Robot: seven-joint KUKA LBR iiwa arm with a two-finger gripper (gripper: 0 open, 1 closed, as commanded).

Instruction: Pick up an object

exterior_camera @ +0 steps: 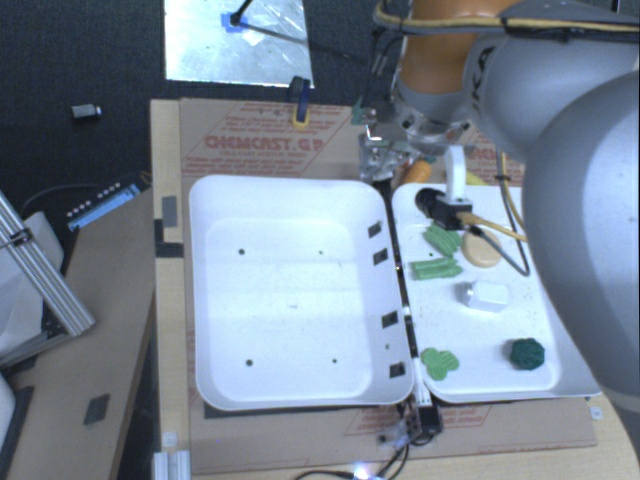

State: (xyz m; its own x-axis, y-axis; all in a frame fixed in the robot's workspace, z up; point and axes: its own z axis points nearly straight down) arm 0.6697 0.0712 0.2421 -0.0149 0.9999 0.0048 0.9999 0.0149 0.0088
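White bin [560, 368], possibly leafy green object [438, 362]

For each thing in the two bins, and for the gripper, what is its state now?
left bin: on the bench, beside the right bin.
right bin: holds the objects.
gripper: low at the right bin's far left corner.
dark green ball: lying free, near right.
white block: lying free, middle.
green leafy piece: lying free, near left.
tan disc: lying free.
green strip: lying flat.
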